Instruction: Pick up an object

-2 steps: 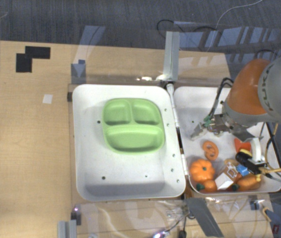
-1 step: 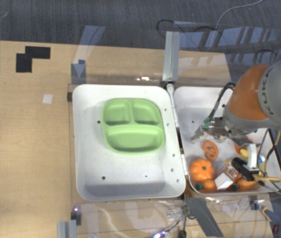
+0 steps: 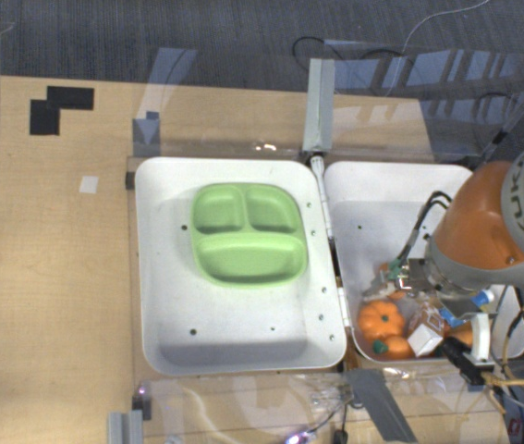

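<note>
In the left bin [image 3: 164, 276], a smooth green divided tray [image 3: 248, 232].

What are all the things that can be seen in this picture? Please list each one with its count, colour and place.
bins: 2, white, side by side on the bench
divided plate: 1, light green, three compartments, lying in the left bin
small pumpkin: 1, orange with a green stem, near front corner of the right bin
mixed small items: count cannot be told, white, orange and blue among them, piled beside the pumpkin in the right bin, partly under the arm
black patches: 2, black, on the bench top at far left
bench: 1, light wood colour, under both bins
arm: 1, grey with an orange band, reaching in from the right, low over the right bin's pile
</note>
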Available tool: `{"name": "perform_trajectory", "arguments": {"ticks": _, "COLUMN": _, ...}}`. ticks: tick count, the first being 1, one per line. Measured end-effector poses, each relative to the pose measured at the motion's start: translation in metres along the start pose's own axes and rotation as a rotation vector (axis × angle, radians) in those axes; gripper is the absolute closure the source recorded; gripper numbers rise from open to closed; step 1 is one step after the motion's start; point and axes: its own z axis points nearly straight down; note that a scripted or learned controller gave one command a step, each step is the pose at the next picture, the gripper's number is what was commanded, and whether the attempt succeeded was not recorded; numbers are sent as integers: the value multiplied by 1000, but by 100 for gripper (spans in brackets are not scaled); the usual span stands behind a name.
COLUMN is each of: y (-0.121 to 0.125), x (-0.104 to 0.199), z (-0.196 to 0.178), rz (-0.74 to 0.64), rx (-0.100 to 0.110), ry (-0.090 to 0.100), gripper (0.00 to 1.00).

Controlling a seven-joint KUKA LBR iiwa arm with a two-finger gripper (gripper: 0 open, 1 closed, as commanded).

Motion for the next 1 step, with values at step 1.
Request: {"name": "perform_trajectory", "arguments": {"ticks": 1, "y": 59, "x": 9, "z": 1, "rz": -108, "rx": 2, "ry": 0, "gripper": 0}}
